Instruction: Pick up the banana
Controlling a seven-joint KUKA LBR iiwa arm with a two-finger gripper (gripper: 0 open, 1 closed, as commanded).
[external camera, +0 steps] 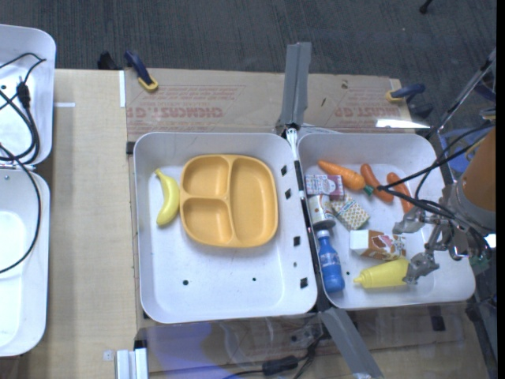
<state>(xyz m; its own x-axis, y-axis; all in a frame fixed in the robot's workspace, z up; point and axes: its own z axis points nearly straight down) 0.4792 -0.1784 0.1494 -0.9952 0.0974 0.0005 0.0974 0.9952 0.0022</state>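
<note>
Your pincer (pixel 417 247) hangs low over the right bin (pixel 450 294), its two metal fingers (pixel 407 224) spread apart with nothing between them; one tip sits just beside the yellow mustard bottle (pixel 383 275). Around it you have a blue bottle (pixel 329 264) lying along the bin's left wall, a small brown carton (pixel 384 245), a checkered packet (pixel 350 212), a pink-and-white box (pixel 323 185) whose print is too small to read, and three carrots (pixel 342 174) toward the back. The banana (pixel 166 198) lies well apart in the left bin (pixel 221 294), just beside the left edge of the yellow divided plate (pixel 230 200); its long axis runs front to back, ends curving toward the bin's left wall. Behind both bins, the cardboard (pixel 213 105) on the counter (pixel 87 212) carries red lettering, upside down and not legible.
</note>
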